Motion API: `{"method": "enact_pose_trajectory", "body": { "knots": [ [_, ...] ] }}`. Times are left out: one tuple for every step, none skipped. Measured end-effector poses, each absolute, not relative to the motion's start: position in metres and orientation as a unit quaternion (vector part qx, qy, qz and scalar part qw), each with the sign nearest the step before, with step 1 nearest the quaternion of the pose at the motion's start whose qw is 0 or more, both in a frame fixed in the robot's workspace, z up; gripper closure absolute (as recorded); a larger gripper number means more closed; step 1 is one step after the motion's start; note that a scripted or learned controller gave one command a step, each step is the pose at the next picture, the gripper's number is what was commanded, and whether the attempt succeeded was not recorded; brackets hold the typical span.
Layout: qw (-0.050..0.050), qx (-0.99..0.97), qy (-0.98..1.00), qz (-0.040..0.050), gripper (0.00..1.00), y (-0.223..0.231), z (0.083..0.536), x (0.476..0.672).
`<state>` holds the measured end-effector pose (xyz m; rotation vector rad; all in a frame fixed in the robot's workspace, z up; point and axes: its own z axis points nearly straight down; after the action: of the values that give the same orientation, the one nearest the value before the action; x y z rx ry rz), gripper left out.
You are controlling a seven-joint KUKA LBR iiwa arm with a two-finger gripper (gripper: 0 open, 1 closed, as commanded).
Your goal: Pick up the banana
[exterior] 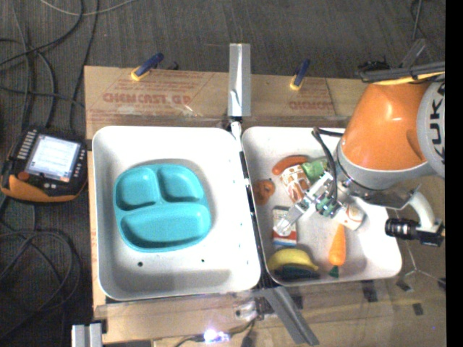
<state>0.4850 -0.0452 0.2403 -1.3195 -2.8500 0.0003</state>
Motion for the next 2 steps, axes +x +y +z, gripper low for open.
{"method": "enact_pose_trajectory", "body": {
  "knots": [
    [0.001,-0.365,-0.931,0.0010,0.00,-0.057,0.182,0.535],
    [0.000,-0.226,-0.974,0.0006,0.00,-0.074,0.238,0.485]
  ]
}}
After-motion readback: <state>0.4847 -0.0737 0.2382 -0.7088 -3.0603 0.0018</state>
